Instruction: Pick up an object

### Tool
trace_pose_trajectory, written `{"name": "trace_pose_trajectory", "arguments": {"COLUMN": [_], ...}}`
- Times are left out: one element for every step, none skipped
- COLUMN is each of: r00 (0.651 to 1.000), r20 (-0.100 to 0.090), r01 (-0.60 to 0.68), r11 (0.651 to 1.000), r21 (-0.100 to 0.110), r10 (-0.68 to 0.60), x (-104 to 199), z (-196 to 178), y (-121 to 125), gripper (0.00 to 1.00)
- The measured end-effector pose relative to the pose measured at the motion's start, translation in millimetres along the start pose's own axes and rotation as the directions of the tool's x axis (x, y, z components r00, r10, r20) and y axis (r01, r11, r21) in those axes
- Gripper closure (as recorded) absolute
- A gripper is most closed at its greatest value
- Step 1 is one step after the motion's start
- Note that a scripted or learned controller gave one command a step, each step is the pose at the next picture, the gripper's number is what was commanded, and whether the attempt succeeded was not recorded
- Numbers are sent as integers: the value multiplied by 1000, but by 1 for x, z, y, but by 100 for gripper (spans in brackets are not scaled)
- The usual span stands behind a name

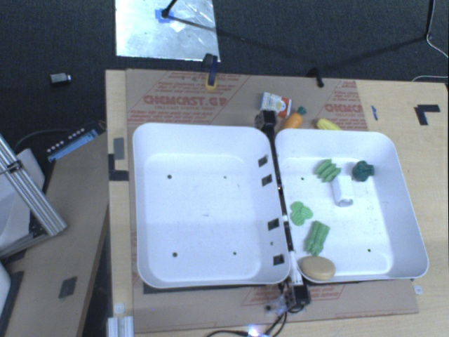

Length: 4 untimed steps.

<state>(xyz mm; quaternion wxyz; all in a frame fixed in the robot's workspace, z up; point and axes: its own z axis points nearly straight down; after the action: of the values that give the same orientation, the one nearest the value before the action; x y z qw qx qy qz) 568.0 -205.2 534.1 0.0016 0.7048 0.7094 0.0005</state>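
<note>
Two shallow white plastic bins sat side by side on a brown board with red lettering [184, 94] that covered the counter [63, 258]. Black clips [266, 180] ran down the seam where the bins met. The left bin [151, 142] showed a white floor dotted with small dark holes.

All the loose pieces lay in the right bin [400, 188]. A ribbed light-green piece [326, 169] rested towards the far wall, just beside a dark green lumpy piece [362, 170]. A short white cylinder [342, 190] lay close in front of the pair. Nearer the seam sat a flat, lobed light-green piece [301, 213], and just in front of it a green ribbed oblong [316, 237]. A tan oval piece [317, 267] rested at the bin's near corner, against the rim. The pieces lay in a loose scatter, with nothing on top of any of them.

Beyond the bins' far rims, on the board, stood a small white-and-orange packet [275, 103], an orange carrot-shaped toy [292, 121] and a yellow toy [327, 125]. A blue-and-yellow clamp [210, 72] gripped the board's far edge. A silver sheet [167, 18] lay on the dark floor [56, 20] behind. A metal frame [28, 195] leaned in at the left.

Whether the pincer was spread or pressed together could not be told, nor how the pieces lay relative to it.
</note>
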Motion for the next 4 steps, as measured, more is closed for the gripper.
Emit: {"name": "trace_pose_trajectory", "arguments": {"r00": [1000, 1000, 1000, 1000], "r20": [-2, 1, -2, 1], "r01": [-1, -6, -6, -5], "r11": [1000, 1000, 1000, 1000], "r21": [0, 0, 0, 0], "r10": [1, 6, 6, 5], "x": [32, 5, 23, -2], "z": [-2, -1, -2, 0], "y": [-54, -7, -84, -17], "gripper": [100, 100, 100, 100]}}
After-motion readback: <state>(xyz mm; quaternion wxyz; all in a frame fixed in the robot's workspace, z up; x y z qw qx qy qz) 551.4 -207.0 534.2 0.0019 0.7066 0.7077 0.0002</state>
